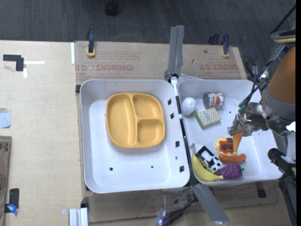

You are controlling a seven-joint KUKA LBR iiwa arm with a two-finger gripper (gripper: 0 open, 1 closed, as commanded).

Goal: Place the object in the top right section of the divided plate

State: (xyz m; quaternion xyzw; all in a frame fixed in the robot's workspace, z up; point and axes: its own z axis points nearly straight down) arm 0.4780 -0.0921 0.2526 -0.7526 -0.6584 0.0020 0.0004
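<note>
Bench in pale wood carries two white bins side by side; left bin (94, 173) holds the yellow divided plate (136, 120), right bin (249, 86) the clutter. Nearest, at lower right: banana (203, 171), grapes (230, 171), a black-and-white toy (208, 157). Just above them the gripper (239, 132) hangs over the pile with an orange carrot (236, 140) pinched between the jaws, its top end clamped. Carrot's long axis runs near vertical in frame, tip pointing down toward the pile. Farther back: green sponge (208, 117), white ball (188, 105), small can (213, 100). Looks like pick done, transfer pending. Next move: lift clear, carry left across the divider, release over the plate's upper-right section (146, 105).
</note>
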